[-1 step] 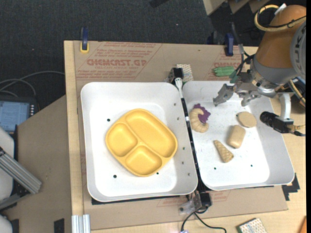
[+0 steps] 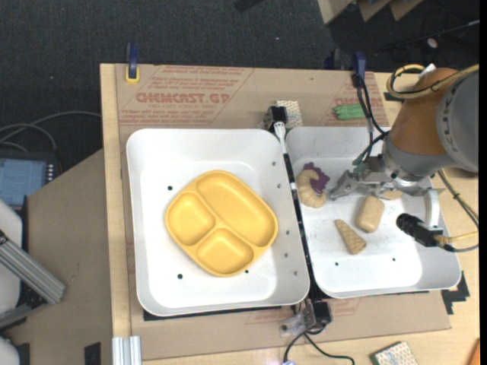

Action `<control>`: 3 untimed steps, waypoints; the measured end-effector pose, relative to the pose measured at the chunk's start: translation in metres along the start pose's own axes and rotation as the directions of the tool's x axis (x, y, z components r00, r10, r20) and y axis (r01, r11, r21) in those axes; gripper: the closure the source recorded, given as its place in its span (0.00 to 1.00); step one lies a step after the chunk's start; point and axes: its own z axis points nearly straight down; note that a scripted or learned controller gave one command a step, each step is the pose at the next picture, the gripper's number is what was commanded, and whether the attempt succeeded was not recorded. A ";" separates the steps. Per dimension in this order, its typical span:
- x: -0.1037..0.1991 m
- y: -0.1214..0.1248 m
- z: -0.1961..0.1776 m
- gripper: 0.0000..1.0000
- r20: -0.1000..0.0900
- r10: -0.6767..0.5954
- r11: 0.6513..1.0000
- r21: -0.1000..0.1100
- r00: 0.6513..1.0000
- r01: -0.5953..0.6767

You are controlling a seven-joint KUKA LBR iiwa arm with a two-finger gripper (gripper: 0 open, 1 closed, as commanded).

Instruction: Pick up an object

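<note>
Several small objects lie in the right bin [image 2: 380, 276]. A tan cone-shaped piece [image 2: 350, 236] rests near the bin's middle. A beige cylinder [image 2: 370, 214] sits just right of and above it. A beige lump with a purple part [image 2: 312, 185] lies by the bin's left wall. My gripper [image 2: 351, 183] hangs low over the bin's upper half, between the lump and the cylinder, pointing left towards the lump. Nothing shows as held in it.
The left bin [image 2: 152, 173] holds a yellow divided plate [image 2: 220, 222]. The grey arm with its orange band [image 2: 417, 124] covers the right bin's upper right corner. Cables and a green item [image 2: 349, 112] lie on the board behind the bins.
</note>
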 end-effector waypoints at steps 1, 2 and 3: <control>-0.014 -0.047 -0.006 0.00 -0.001 -0.001 1.000 -0.002 1.000 0.001; -0.013 -0.044 -0.016 1.00 0.001 -0.003 1.000 -0.009 1.000 0.003; -0.013 -0.044 -0.016 0.00 0.001 -0.002 1.000 -0.008 1.000 0.002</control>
